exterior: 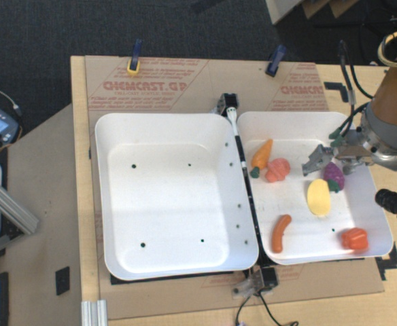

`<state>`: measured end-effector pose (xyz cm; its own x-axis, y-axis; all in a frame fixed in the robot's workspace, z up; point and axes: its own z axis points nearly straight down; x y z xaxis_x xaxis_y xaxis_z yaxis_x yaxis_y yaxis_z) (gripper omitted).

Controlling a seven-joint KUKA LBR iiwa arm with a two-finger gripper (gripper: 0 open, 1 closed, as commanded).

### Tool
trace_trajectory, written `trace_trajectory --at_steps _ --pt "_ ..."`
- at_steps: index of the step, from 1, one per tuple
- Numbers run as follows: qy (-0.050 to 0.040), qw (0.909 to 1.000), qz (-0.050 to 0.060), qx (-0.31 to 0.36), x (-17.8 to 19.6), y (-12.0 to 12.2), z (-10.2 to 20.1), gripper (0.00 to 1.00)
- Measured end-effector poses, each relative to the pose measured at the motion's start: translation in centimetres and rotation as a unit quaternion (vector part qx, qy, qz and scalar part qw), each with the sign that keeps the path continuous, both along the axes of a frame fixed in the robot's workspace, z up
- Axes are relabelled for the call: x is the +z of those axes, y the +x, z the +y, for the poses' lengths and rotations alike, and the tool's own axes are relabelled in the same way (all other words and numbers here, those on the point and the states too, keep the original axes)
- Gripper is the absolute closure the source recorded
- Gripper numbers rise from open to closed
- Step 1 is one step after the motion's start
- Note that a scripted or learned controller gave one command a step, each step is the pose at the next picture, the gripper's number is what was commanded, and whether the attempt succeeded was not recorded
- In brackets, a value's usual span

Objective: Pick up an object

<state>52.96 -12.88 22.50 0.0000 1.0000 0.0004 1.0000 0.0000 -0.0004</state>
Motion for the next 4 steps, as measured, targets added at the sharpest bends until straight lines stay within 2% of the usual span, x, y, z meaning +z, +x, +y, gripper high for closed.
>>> trace_trajectory --at_steps 1,2,3,4 --pt "0.0023 1.0 0.004 0.003 -2.5 -5.3 7.8 0.0" --pt "0.0007 1.0 0.002 0.0 -4.1 -5.1 7.5 0.0" --pt "0.0001 1.0 0.003 -0.003 -9.3 -5.2 3.4 0.0" --pt "0.0008 1.0 0.002 -0.001 -14.3 -5.1 3.6 0.0"
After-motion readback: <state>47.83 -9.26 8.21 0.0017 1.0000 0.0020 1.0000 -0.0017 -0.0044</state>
